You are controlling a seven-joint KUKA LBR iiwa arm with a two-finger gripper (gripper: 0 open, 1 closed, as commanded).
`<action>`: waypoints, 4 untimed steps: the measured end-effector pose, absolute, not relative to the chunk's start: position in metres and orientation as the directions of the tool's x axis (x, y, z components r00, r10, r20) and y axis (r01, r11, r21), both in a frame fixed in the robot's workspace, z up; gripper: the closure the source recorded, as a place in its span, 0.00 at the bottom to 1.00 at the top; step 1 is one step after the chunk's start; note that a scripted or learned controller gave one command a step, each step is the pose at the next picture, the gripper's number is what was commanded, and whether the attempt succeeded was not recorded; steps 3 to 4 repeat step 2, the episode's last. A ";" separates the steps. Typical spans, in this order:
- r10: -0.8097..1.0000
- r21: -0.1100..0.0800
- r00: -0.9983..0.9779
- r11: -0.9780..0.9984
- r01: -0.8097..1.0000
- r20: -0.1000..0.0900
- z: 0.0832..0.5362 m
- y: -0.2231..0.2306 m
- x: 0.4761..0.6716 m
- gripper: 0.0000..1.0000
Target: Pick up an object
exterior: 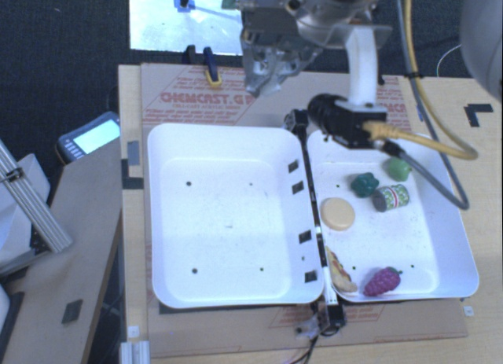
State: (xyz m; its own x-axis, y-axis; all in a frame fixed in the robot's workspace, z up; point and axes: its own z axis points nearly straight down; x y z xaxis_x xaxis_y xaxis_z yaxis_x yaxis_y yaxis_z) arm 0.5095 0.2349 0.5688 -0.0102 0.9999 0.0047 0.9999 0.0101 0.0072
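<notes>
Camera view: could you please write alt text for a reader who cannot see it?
A robot gripper hangs above the bench behind two white bins. The right bin holds small toy foods, including purple grapes, a round cracker and a can.

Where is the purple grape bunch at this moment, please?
The grape bunch lies in the right bin, near its front edge, just right of the yellowish piece by the divider.

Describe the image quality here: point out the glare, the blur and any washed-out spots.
In the camera view, the bright panel behind the bench is blown out, the gripper and wrist above it look soft and blurred, both white bins glare enough to lose surface detail, and the small green object is pale and hazy.
</notes>
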 end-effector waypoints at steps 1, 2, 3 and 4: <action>1.000 0.009 -0.012 0.012 1.000 0.006 0.580 0.235 0.510 1.00; 1.000 0.008 -0.013 0.013 1.000 0.005 0.580 0.235 0.510 0.00; 1.000 0.008 -0.013 0.013 1.000 0.005 0.580 0.235 0.510 0.00; 1.000 0.008 -0.013 0.013 1.000 0.005 0.580 0.235 0.510 0.00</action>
